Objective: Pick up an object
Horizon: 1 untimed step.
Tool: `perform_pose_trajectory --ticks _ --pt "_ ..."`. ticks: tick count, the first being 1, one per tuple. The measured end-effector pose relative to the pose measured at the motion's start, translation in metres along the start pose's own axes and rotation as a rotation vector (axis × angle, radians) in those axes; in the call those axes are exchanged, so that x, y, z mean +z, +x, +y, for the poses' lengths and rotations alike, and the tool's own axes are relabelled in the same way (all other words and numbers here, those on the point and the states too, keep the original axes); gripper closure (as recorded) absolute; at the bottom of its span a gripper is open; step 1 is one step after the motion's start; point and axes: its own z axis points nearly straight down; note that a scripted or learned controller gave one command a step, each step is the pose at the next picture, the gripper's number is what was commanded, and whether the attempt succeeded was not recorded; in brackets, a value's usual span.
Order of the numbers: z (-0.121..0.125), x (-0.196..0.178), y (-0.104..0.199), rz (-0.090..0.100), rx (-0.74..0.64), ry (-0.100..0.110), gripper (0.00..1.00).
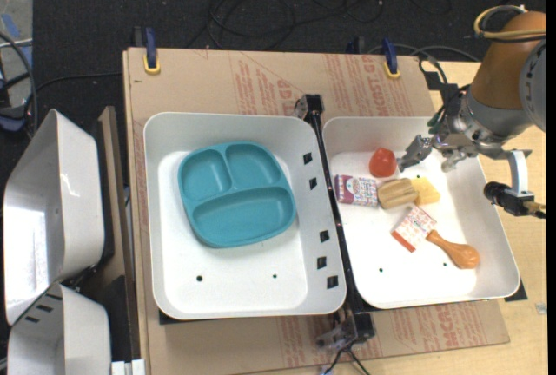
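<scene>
My gripper (433,156) hangs over the back of the right bin (499,265), reaching in from the right. Its fingers stand apart and open, with nothing between them. Just left of it lies a red round object (382,162). Below it rests a tan and yellow block (407,192). A small purple and white packet (356,189) lies at the bin's left side. Toward the front are a red and white packet (414,227) and an orange spoon-like piece (453,249).
The left bin (165,278) holds a teal divided plate (235,194). A black divider with clips (326,191) runs between the bins. Grey containers (48,217) stand off the bench at the left. Cables lie on the dark floor behind.
</scene>
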Motion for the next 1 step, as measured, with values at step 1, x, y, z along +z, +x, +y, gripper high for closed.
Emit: perform_pose_trajectory --ticks 1 --pt "-0.0003 0.0478 0.001 0.0 0.0 -0.001 0.0"
